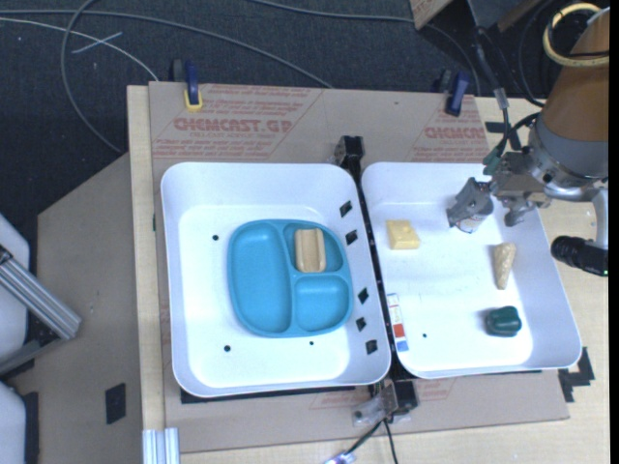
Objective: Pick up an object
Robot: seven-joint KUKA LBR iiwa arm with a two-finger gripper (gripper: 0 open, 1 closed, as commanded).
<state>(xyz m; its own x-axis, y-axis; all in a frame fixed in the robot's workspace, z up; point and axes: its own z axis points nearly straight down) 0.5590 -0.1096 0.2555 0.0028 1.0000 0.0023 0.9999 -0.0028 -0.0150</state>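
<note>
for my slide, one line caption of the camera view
Gripper above right bin with three objects; blue tray in left bin.

one fixed camera above the bench, looking down at a slant, both white bins (pixel 184 259) fully in frame

In the right bin (pixel 542 356), a yellow block (pixel 402 235), a tan wedge (pixel 503 264) and a dark green lump (pixel 502 321) are lying well apart, leaving open floor running down the middle and along the near left, where only a small striped label (pixel 397 322) is lying flat. The gripper (pixel 471 211) is hanging over the bin's far part, between the block and the wedge. In the left bin (pixel 193 356), a blue divided tray (pixel 286 278) carrying a tan piece (pixel 309 250) is taking up the centre, leaving only a ring of bare floor along the walls.
</note>
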